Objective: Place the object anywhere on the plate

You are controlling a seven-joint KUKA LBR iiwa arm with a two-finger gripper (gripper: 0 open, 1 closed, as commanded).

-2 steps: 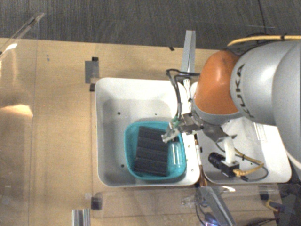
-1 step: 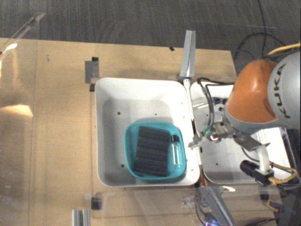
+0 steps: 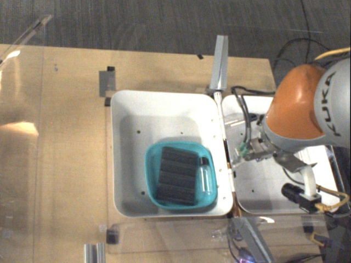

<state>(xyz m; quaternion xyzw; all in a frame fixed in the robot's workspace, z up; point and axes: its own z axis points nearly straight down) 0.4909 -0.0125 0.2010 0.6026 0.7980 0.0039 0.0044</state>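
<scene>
Gripper partly hidden under arm; dark object on plate.

Wooden bench, light tan, glare patches at its left. Dark grey carpet floor beyond the far edge. Grey metal post standing at the far side, black cables trailing far right.

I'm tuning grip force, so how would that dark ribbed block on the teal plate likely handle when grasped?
The dark ribbed block looks like foam or rubber, so probably light and slightly squashy. It lies flat on the teal plate, with broad faces, so unlikely to roll. Its ridges may help grip.
</scene>
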